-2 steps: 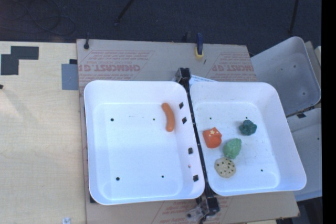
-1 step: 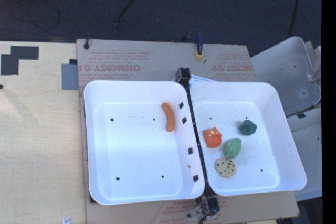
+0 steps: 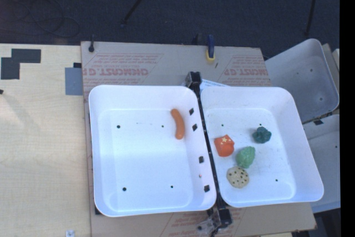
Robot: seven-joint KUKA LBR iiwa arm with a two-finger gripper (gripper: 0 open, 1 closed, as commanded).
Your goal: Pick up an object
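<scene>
An orange sausage-shaped piece (image 3: pixel 178 123) lies in the left bin (image 3: pixel 105 175), near its upper right. The right bin (image 3: pixel 288 102) holds an orange-red block (image 3: pixel 224 145), a light green lump (image 3: pixel 245 156), a dark green lump (image 3: pixel 262 134) and a tan spotted round piece (image 3: pixel 238 177). These four lie close together in the bin's left and middle part, apart from one another except the light green lump and the tan piece, which nearly touch.
The bins rest on a cardboard sheet (image 3: pixel 144 66) on a light wooden bench (image 3: pixel 39 147). A row of black clips (image 3: pixel 201 159) runs along the seam between the bins. A grey-white panel (image 3: pixel 310 75) stands at the right. Cables cross the dark floor behind.
</scene>
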